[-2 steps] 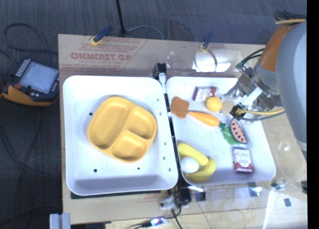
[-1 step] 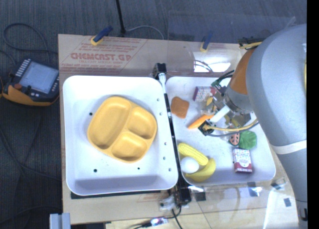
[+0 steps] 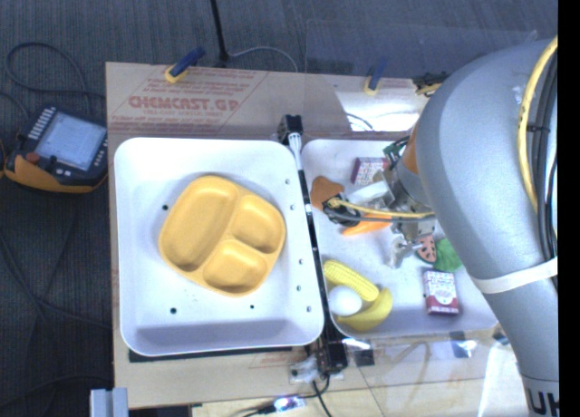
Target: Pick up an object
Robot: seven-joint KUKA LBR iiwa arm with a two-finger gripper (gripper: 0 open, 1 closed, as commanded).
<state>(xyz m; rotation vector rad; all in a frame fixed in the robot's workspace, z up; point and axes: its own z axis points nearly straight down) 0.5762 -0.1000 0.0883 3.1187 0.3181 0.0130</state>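
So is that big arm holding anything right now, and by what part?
It cannot be told. The gripper is low among the clutter in the right bin, and the arm's bulk hides whether anything sits between its fingers.

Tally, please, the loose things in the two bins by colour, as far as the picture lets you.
Yellow: 3, the tray, corn, banana
White: 1, the egg
Orange: 1, the carrot
Red: 1, the box
Purple: 1, the packet
Total: 7; the arm hides more in the right bin.
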